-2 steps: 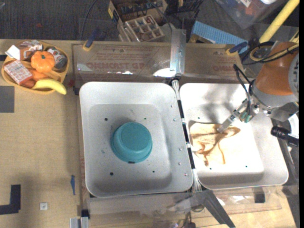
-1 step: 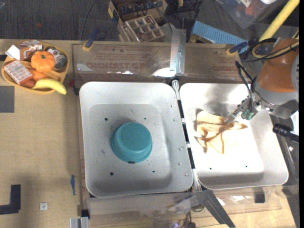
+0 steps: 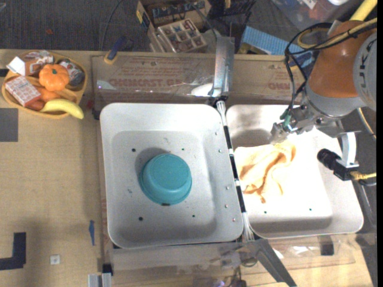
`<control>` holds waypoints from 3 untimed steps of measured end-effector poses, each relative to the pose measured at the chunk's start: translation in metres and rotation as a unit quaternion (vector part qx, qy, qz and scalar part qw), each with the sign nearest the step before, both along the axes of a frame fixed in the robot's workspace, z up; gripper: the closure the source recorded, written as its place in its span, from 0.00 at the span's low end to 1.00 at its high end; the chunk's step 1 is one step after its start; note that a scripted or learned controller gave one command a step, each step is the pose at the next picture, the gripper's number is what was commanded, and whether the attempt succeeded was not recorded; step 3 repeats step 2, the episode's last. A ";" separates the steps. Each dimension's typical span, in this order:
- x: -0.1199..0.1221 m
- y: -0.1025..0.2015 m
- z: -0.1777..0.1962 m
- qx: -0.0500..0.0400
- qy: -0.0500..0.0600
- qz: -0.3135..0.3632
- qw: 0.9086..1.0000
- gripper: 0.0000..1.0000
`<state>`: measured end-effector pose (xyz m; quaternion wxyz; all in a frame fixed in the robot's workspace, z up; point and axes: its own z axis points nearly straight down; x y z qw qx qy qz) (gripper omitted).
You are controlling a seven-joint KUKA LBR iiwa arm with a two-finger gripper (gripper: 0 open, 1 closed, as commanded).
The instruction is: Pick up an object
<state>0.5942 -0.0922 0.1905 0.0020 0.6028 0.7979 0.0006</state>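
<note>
gripper at yellow cloth's upper edge, grip unclear, teal bowl mid left bin

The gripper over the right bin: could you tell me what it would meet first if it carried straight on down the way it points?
Most likely the yellow cloth: the gripper sits at the cloth's upper edge in the right bin, though depth is hard to judge.

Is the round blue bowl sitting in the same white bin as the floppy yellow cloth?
No, the round teal-blue bowl sits upside down in the left white bin, while the crumpled yellow cloth lies in the right white bin.
</note>
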 end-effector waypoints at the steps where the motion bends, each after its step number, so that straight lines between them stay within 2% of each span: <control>1: 0.000 0.000 0.000 0.000 0.000 0.000 1.000 0.00; 2: 0.004 -0.012 -0.077 0.001 0.001 -0.018 1.000 0.00; 3: 0.004 -0.012 -0.077 0.001 0.001 -0.018 1.000 0.00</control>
